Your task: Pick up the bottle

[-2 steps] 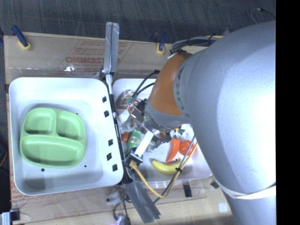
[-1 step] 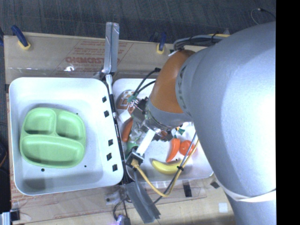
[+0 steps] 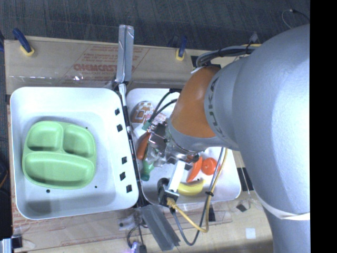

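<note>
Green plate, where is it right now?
The green plate lies in the left bin, in the camera view's left half, across the divider from the arm working over the right bin.

Looking like smooth matt green plastic: divided tray (image 3: pixel 59 153). Showing glossy white plastic: left bin (image 3: pixel 31 101). Appearing as brown printed cardboard: bench (image 3: pixel 152 59). Gleaming smooth grey and orange: arm (image 3: pixel 253 115).
</note>
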